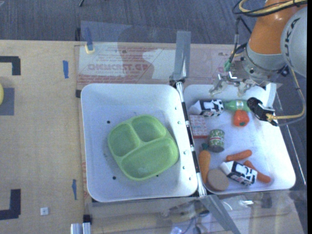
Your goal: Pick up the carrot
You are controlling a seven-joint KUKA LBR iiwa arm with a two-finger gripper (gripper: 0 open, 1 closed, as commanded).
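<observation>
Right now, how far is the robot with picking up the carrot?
Nothing looks done yet. The carrot lies in the right bin, beside a small can and a black-and-white toy, with nothing touching it. The gripper hangs over the far edge of that bin, apart from the carrot. Left to do: move toward the carrot, go down, close on it and lift.

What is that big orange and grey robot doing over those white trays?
The robot arm's gripper hangs over the far edge of the right bin, which holds toy food. It is meant to pick up the carrot, but that lies nearer the front, beside a black-and-white cow toy, untouched. Another cow toy and a green bottle lie just below the gripper. The left bin holds a green divided plate.
</observation>
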